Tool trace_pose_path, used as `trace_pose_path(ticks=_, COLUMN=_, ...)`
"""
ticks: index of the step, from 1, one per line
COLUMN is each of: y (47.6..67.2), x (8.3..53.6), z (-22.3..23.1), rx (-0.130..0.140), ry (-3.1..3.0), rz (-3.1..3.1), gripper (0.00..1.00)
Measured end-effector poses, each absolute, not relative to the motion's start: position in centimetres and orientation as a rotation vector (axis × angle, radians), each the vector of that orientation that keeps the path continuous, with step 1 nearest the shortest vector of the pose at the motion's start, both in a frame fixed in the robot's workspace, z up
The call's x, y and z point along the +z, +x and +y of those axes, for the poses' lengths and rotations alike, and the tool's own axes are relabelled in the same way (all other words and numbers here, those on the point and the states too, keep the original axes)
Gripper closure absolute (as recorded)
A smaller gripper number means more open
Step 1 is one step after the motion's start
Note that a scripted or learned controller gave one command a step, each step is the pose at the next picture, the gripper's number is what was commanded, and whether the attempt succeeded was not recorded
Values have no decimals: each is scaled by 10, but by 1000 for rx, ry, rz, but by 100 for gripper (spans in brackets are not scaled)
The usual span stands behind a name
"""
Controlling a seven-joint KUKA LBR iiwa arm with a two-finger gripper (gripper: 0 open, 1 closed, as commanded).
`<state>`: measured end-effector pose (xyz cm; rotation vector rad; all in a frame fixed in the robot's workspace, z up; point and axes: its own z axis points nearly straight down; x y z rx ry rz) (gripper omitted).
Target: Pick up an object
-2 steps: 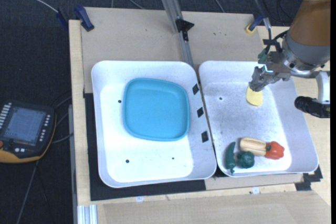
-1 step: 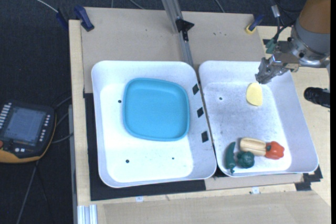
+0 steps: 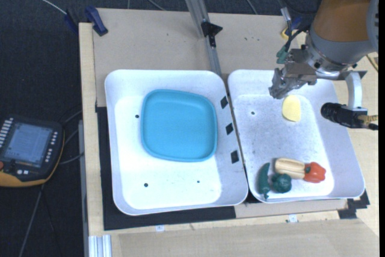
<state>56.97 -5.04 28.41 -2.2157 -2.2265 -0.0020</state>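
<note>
The yellow piece (image 3: 292, 109) lies in the right bin (image 3: 258, 135), near its far end, apart from the toys by the near rim. The gripper (image 3: 280, 91) hangs just beside it, likely lining up a grab; its spread I cannot tell.

The arm (image 3: 346, 12) enters from the upper right of the frame, its orange band near the top edge. The grey wrist bends down and left, and the gripper (image 3: 280, 91) points downward there.
</note>
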Motion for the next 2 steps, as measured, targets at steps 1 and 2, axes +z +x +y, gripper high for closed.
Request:
trace_pose_path(ticks=1, y=571, x=282, z=-2, rx=-1, ry=-2216, rz=-2226, gripper=100)
trace_pose_path(ticks=2, y=573, x=257, z=49, rx=1, ry=-2216, rz=-2225, gripper=100)
